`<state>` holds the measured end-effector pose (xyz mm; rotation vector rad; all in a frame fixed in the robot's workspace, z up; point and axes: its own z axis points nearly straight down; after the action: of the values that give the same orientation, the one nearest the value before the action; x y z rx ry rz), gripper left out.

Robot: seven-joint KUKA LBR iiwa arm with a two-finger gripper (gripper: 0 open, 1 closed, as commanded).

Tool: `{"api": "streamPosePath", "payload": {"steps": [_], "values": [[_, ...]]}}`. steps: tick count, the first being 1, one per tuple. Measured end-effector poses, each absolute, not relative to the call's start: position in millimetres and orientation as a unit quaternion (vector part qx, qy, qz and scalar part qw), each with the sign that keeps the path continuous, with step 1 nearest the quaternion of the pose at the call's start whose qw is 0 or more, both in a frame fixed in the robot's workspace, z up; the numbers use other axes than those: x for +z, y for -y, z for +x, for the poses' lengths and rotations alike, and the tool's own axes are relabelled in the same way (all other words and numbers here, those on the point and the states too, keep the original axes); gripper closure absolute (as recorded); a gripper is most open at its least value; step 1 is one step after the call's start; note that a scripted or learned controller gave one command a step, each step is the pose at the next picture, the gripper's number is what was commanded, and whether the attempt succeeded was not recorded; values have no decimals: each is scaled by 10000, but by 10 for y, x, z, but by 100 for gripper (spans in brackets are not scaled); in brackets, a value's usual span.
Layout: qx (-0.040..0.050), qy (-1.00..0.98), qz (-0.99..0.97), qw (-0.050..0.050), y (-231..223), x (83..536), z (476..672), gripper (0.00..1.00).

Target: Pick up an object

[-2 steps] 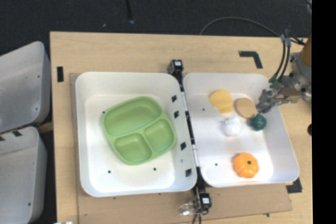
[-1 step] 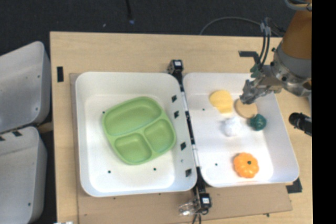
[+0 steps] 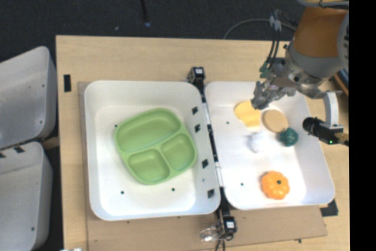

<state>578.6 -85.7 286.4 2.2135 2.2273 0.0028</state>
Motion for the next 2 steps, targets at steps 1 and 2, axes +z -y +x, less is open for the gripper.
{"api": "streamPosePath", "payload": {"steps": [1, 2], "values": [[10, -7098, 7044, 5, 282, 2815, 5986, 100], [10, -7096, 7046, 6, -249, 2785, 6159, 100]]}}
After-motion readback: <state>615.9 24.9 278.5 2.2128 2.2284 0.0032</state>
